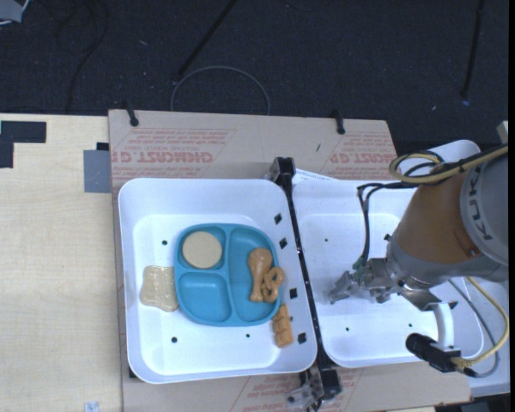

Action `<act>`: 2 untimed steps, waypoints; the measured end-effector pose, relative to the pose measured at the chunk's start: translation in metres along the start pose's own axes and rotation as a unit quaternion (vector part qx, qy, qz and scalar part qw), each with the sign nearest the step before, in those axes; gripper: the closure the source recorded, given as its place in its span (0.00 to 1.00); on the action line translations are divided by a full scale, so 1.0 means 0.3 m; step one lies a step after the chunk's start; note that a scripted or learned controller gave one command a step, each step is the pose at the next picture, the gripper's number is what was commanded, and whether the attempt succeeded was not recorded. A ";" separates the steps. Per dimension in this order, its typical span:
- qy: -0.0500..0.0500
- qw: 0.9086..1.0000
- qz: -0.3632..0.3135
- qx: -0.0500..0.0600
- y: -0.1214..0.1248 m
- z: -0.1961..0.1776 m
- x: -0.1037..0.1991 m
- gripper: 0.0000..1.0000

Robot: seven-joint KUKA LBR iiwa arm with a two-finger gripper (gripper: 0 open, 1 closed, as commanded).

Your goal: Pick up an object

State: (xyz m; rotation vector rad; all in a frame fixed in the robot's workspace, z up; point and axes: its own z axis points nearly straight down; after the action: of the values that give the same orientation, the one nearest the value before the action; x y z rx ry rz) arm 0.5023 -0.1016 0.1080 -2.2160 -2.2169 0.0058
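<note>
A blue divided plate [213, 303], bearing a round cookie [201, 249] and a pretzel [264, 275] lying lengthwise away from the camera, is being kept in the left bin [142, 200]. The gripper [350, 287] is being held low in the right bin [343, 354]; its grip cannot be told.

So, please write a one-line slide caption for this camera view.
The arm's hand is low in the right bin, while the left bin holds a blue tray with toy food.

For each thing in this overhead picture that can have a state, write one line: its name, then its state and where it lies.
blue plate: flat in the left bin, three compartments.
round cracker: in the plate's upper-left compartment.
pretzel piece: in the plate's right compartment.
pale piece: on the bin floor, at the plate's left edge.
small brown piece: on the bin floor, by the plate's lower-right corner.
gripper: low over the right bin.
</note>
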 end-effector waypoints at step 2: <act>-0.001 1.000 0.000 -0.005 0.008 -0.247 -0.020 1.00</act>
State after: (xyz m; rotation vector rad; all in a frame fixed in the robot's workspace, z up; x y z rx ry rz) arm 0.5053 -0.1077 0.1822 -2.2231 -2.2227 -0.0025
